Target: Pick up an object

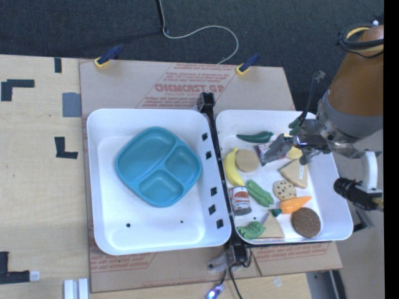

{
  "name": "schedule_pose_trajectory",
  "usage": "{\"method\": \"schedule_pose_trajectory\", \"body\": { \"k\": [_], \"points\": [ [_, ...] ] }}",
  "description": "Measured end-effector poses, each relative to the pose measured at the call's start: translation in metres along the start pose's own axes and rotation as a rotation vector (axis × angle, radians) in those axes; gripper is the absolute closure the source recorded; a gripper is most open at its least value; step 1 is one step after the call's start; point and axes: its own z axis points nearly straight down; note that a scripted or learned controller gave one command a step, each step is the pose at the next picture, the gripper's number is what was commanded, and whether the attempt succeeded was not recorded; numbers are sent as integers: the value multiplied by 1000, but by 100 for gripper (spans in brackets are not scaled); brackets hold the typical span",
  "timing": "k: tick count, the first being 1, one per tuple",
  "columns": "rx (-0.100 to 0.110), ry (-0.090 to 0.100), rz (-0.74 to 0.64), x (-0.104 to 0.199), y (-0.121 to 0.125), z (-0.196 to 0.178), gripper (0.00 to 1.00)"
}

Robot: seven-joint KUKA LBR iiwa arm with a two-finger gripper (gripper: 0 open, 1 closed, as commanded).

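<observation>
1. White left bin [103,167]: blue three-compartment plate [159,166], lying flat near the middle.
2. White right bin [330,185]: toy food scattered about — banana [232,168] by the left wall, round tan biscuit [247,161] just beside it, dark green chilli [255,137] above.
3. Lower down: green pea pod [259,193], small can [240,200], chocolate-chip cookie [284,189], carrot [293,204], brown round patty [306,222], cheese wedge [295,173].
4. Gripper [274,151] low over the right bin's upper middle, just right of the biscuit; open or closed: cannot tell. Nothing seen held.
</observation>
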Motion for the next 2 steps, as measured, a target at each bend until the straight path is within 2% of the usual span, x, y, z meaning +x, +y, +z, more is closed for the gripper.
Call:
{"method": "schedule_pose_trajectory", "body": {
  "k": [1,2],
  "points": [
    [6,-1,5,-3,0,-6,100],
    [10,-1,2,51,30,62,100]
  ]
}}
